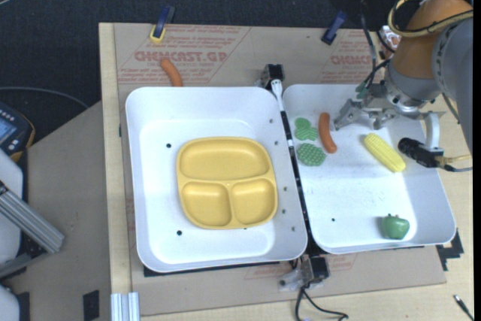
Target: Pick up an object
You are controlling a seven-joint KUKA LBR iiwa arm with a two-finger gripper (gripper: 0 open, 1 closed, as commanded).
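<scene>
The arm enters from the right of the camera view, and its claw (366, 110) sits low over the far part of the right bin (421, 225). The metal fingers point toward the left, but whether they stand open or closed cannot be told at this size. Nothing is seen between them, so no grasp can be recorded.

Candidate objects all lie on the floor of the right bin. A small orange-red sausage (326, 132) lies just left of the claw, near it but apart. Two green leafy pieces (308, 143) lie beside the sausage, close to the bin's left wall. A yellow corn cob (384, 152) lies at a slant just below the claw. A green pepper (394, 226) rests well apart, at the near right corner.

The left bin (150, 184) holds a yellow divided tray (225, 182). A second orange sausage (172, 72) lies on the desk (225, 49) beyond that bin.

Judgement: the pick is not yet accomplished. The arm appears to be at the approach stage, with the sausage or the corn cob the likeliest target. Closing on an object and lifting it clear remain outstanding.
</scene>
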